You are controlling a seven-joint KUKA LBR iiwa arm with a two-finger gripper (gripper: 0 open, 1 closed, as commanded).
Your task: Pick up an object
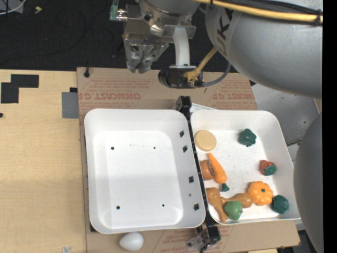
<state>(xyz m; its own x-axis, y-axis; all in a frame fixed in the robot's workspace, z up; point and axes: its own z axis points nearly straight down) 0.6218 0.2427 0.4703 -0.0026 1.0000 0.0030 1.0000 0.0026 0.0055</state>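
Note:
My gripper (141, 63) hangs high above the back edge of the left bin (97, 141), far from every object, and I see nothing between its fingers. The right bin (274, 125) holds several toy foods: a tan round disc (205, 140), an orange carrot (216, 167), a dark green broccoli piece (247, 137), a red tomato-like piece (268, 167), an orange pumpkin (260, 192), another green piece (280, 204), a green pear-like piece (233, 210) and tan pieces (215, 196).
A white egg (131, 241) lies on the cardboard in front of the left bin. A black hinge strip (190, 162) runs between the bins. The big grey arm body (263, 41) overhangs the right bin's back. Wooden bench surface (37, 167) stretches to the left.

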